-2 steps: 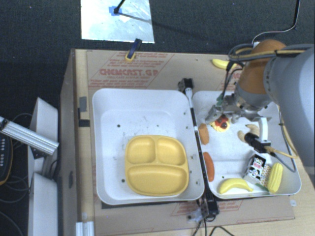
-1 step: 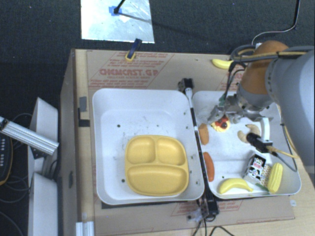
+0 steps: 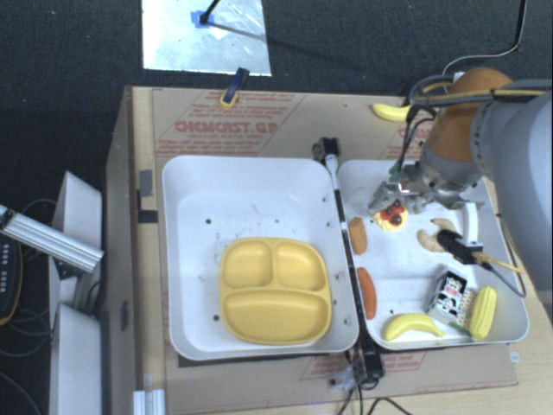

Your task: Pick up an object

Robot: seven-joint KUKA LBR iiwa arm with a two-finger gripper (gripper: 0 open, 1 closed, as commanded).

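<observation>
The claw (image 3: 396, 199) hangs low at the upper left of the right bin (image 3: 510, 314), just above a small red and yellow toy (image 3: 391, 219); whether it is released or clenched I cannot tell. Nothing appears lifted yet. The yellow divided plate (image 3: 276, 290) lies in the left bin (image 3: 194, 232); a banana (image 3: 413, 326) lies lower right.

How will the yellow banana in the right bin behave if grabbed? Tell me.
The banana looks like glossy plastic, so probably light, stiff and somewhat slippery. Its curved shape lying flat suggests it may spin rather than roll when nudged. It lies near the bin wall, so the gripper may find approach tight.
</observation>
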